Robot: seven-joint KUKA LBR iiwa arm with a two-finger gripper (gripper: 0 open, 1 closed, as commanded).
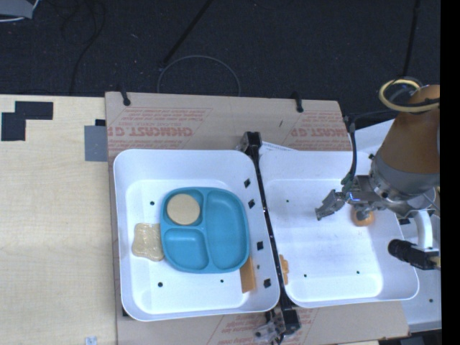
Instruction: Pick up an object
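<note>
- Dark carpet with a few loose cables runs across the top of the frame, and below it a light wooden table (50, 228) carries a cardboard sheet (215, 121) with two white bins side by side.
- Left bin (136, 185): a blue divided plate (215, 243) sits in the middle, with a round tan cookie-looking thing (182, 208) in its upper left compartment.
- A pale yellowish sponge-like piece (147, 241) touches the plate's left edge, and a brown stick (247, 277) lies just off its lower right corner.
- Right bin (323, 264): a small orange object (362, 217) sits near the right side, just beside the gripper (338, 205).
- The arm (410, 149) comes in from the right of the frame, low over the right bin.
- The gripper looks spread, one dark finger pointing left toward mid-bin, nothing pinched between the fingers as far as I can see.
- Another small orange bit (284, 267) rests by the divider at the right bin's lower left.
</note>
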